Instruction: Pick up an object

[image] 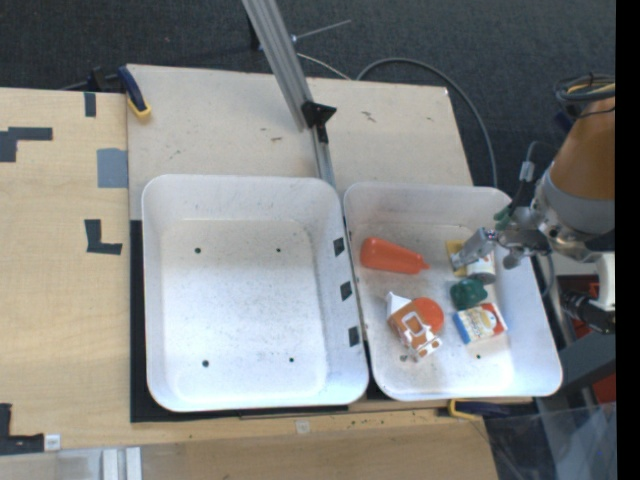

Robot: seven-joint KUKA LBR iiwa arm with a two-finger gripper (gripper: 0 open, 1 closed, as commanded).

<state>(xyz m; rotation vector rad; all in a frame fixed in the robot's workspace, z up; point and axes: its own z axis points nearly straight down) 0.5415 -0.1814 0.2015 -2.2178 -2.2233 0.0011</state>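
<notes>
A: Bench (230, 138) first — pale wood, two white bins side by side on it. Left bin (245, 196) just speckled w/ small dark marks.

B: Right bin (400, 200)?

A: All the stuff's in there. Arm (585, 173) comes in at 3 o'clock, grey w/ orange band, wrist over the bin's right rim. Gripper (478, 255) sits low near the bin's 3 o'clock side, tips down among the items.

B: Gripper spread or pinched?

A: Can't tell — too small & cluttered at the tips. Nothing clearly betw. them.

B: Objects, big to small?

A: Orange carrot-shaped piece (392, 257) approx. bin centre, lying across, pointing to 3 o'clock. Orange-and-white toy (415, 325) at 6 o'clock from it, near the bin's front. Red-and-blue pack (481, 325) at 3 o'clock of that toy, near but apart. Dark green lump (467, 293) just at 12 o'clock of the pack, right under the gripper, v. close. Small yellowish bit (456, 247) at the gripper's 9 o'clock — can't make out what it is.
</notes>
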